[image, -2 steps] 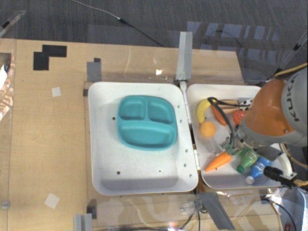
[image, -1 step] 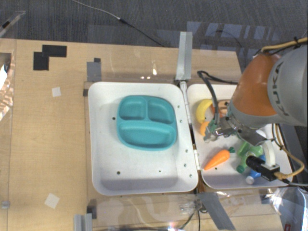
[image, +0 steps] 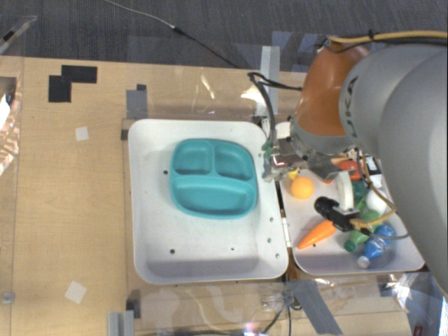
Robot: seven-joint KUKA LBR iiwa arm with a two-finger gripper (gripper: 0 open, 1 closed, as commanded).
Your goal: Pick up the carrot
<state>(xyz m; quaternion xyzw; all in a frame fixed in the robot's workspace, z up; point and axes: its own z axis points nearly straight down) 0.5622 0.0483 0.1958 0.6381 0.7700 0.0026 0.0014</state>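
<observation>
I see the carrot lying free in the right bin, near its left wall. I cannot tell the claw's state; I'd approach across the thick end, probably.

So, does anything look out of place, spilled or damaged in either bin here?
Nothing stands out. The teal divided plate sits flat in the left bin. The carrot lies among a loose jumble of toys in the right bin, none spilled over the rim.

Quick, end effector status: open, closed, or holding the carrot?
End effector: cannot be told from this view. The carrot lies in the right bin, apart from it, not held.
</observation>
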